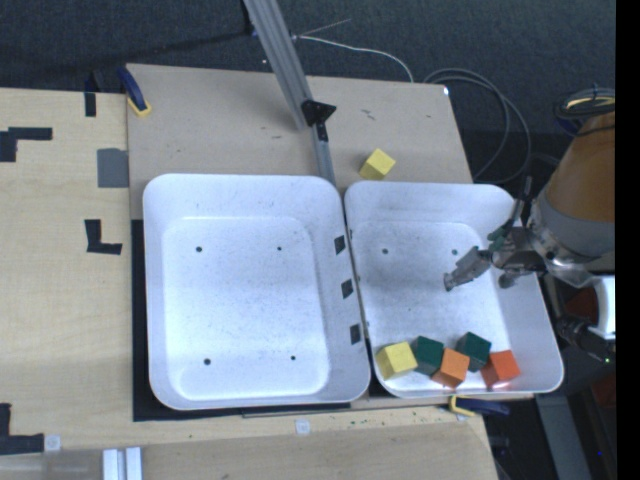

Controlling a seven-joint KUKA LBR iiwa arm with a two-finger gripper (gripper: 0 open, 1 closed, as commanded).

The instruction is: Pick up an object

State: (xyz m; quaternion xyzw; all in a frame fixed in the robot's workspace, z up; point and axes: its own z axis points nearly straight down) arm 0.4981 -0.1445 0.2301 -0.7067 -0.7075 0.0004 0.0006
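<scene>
Several small blocks lie along the front edge of the right bin (420, 208): a yellow one (397, 357), a dark green one (429, 351), an orange one (453, 367), another green one (474, 348) and a red-orange one (501, 367). My gripper (481, 274) hovers over the right part of this bin, behind the blocks and apart from them. It is open, with nothing between its fingers (460, 272).
The left bin (240, 193) sits beside the right one. A yellow block (378, 164) lies on the bench behind the bins. A grey metal bar (285, 53) slants down toward the gap between them. Cables trail at the back right.
</scene>
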